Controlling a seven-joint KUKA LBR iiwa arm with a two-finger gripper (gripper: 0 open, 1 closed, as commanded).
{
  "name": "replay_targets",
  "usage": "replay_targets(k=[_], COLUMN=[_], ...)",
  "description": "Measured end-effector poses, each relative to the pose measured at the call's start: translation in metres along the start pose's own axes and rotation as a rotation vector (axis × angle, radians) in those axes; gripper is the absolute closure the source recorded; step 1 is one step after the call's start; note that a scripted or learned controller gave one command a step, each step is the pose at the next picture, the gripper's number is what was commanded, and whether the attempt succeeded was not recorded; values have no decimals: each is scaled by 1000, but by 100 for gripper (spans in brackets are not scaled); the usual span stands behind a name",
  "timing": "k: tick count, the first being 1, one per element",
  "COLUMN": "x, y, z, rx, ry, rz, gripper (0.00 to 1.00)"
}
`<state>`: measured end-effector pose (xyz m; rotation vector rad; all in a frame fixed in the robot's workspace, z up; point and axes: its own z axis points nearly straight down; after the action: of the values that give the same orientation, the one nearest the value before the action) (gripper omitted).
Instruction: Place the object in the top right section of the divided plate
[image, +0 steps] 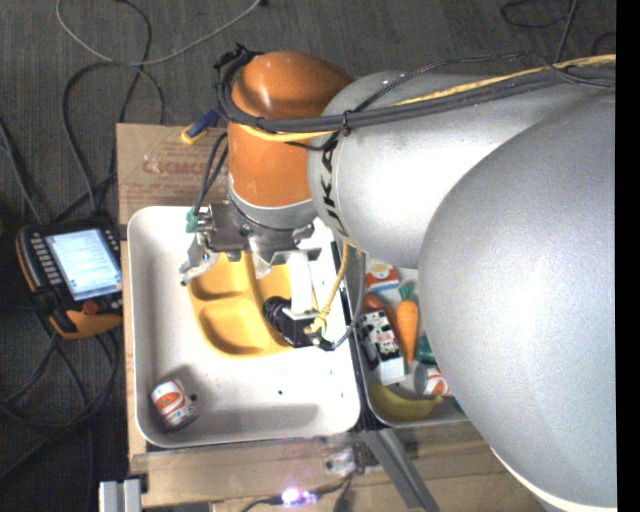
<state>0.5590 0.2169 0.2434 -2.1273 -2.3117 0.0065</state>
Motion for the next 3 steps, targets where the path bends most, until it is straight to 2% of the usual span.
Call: replay_targets(k=[1,2,3], x=[1,1,-74], y=[0,-56,6], z=[-8,-190,-190], rx=[3,-4,-3], ry=[-1,0,-1], rz=[-1,-103,-234], gripper=[100,100,100])
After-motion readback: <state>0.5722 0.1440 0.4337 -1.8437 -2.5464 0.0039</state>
